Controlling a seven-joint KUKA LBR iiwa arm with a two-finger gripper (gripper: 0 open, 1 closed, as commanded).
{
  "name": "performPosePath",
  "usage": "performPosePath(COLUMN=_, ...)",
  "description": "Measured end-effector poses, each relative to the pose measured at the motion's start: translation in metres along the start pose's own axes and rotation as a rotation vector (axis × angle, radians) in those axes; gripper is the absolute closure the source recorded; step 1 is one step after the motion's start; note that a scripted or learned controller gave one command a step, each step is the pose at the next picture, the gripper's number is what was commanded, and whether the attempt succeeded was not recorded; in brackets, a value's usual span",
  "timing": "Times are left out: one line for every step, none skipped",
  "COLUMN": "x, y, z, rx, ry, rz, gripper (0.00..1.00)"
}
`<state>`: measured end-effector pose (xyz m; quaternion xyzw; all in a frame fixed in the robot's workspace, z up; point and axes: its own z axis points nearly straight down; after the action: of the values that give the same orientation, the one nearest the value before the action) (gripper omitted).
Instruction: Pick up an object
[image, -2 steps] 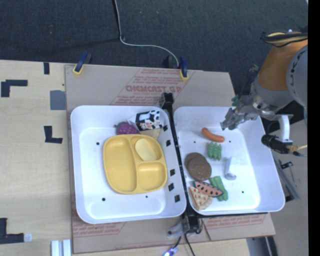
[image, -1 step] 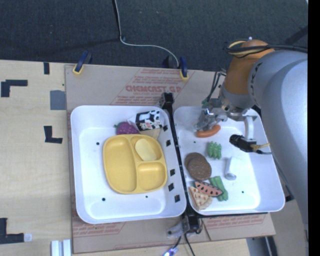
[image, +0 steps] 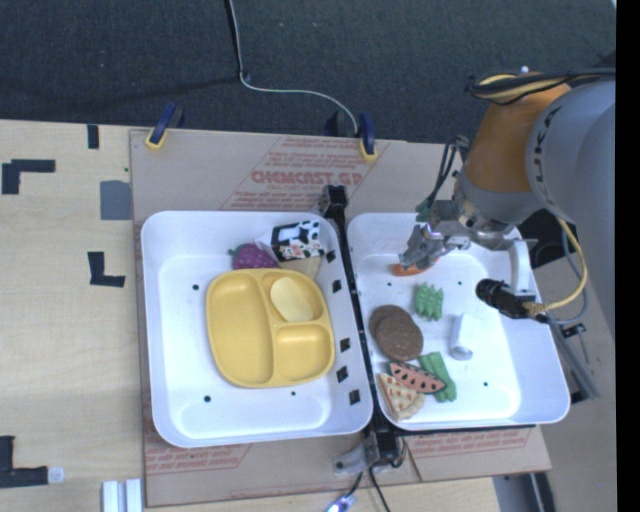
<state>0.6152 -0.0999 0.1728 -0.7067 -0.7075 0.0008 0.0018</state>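
My gripper (image: 424, 246) hangs low over the back left part of the right bin (image: 535, 385). A small orange object (image: 409, 268) lies just under its tip; whether they touch is unclear. Further forward in the same bin are a green ridged piece (image: 429, 300), a brown round patty (image: 397, 332), a small grey bottle (image: 458, 336), a green pickle (image: 439, 376), a watermelon slice (image: 419, 379) and a waffle wedge (image: 399, 399).
The left bin (image: 170, 300) holds a yellow divided plate (image: 268, 328), a purple item (image: 254, 257) and a black-and-white cow toy (image: 298, 240) at its back. A black divider (image: 345, 300) runs between the bins. The arm's grey and orange body (image: 520, 150) looms over the right bin's back right.
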Motion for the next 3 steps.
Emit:
performPosePath(x=-0.001, y=0.001, z=0.004, rx=0.001, ry=-0.001, rz=0.000, gripper=0.00)
performPosePath(x=-0.051, y=0.033, z=0.096, rx=0.003, ry=-0.002, rz=0.002, gripper=0.00)
performPosePath(x=-0.049, y=0.034, z=0.082, rx=0.002, ry=-0.003, rz=-0.002, gripper=1.00)
